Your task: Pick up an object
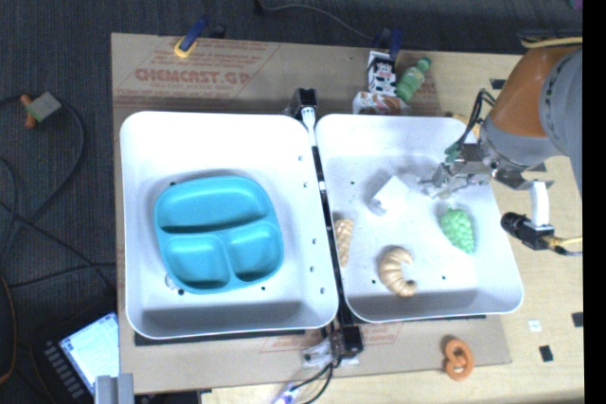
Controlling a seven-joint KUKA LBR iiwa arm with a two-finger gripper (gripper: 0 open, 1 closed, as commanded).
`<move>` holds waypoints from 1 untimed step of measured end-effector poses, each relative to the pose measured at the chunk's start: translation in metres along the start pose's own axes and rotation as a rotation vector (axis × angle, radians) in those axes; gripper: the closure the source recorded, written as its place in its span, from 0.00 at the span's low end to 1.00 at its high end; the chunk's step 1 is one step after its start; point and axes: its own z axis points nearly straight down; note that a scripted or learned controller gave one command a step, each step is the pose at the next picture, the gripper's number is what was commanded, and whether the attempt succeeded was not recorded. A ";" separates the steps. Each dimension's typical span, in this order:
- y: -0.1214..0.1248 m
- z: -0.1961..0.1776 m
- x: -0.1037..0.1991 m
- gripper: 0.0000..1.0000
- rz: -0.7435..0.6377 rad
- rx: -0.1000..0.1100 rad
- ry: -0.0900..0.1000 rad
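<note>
My pincer [443, 181] hangs in the right white bin [492, 298], grip state unreadable, between small white block [388, 195] and green bumpy grape bunch [458, 229]; could close on nothing.

bench [237, 76] with two white bins [142, 232]

left bin [142, 232]: tray [220, 232] | right bin [492, 289]: block [388, 196], grapes [458, 229], croissant [398, 269]

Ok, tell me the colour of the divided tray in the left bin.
The divided tray is light blue, turquoise-like; it shows plainly in the camera view, lying in the left bin.
</note>
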 end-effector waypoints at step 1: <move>0.001 0.001 0.005 0.00 -0.003 0.004 0.010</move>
